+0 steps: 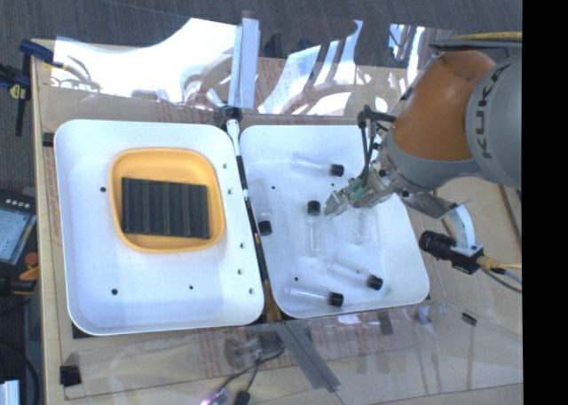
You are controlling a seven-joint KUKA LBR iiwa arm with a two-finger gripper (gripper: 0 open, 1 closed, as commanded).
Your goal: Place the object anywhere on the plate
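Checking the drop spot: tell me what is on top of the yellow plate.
On the yellow plate in the left bin lies a dark ribbed insert. The insert covers the plate's centre, so anything beneath it cannot be seen.

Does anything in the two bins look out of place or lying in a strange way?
Nothing looks damaged or spilled. The clear vials lie scattered on their sides at mixed angles in the right bin, beneath the gripper. The yellow plate sits squarely in the left bin.

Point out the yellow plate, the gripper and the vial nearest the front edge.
yellow plate (133, 166): camera view, bare upper-left rim.
gripper (337, 204): camera view, between fingertips.
front vial (316, 295): camera view, clear body.
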